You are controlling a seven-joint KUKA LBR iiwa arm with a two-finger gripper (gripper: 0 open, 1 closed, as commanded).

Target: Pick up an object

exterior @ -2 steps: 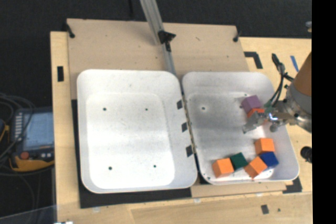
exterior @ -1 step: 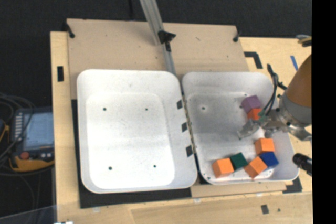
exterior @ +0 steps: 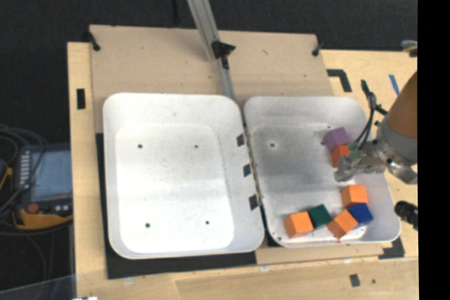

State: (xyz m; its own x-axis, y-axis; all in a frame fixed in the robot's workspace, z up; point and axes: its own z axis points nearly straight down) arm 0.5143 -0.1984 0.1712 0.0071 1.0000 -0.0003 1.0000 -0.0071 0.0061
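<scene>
Bench [exterior: 176, 60] with two white bins; the right bin [exterior: 295, 116] holds coloured blocks.
Pincer [exterior: 349, 166] sits low over an orange block [exterior: 340, 152] beside a purple block [exterior: 336, 137]; its grip cannot be told.

Metal pole [exterior: 199, 3] behind bins; handheld pendant [exterior: 43, 183] at left.

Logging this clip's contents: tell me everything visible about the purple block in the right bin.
The purple block is a small cube-like piece, matte and pale violet, looking like painted wood or foam. It lies tilted, corner-on, in the right bin near its far right side. An orange block touches or abuts its near edge. The pincer hovers just beside them; the purple block is not between its fingers. Cables partly cross its right side.
</scene>
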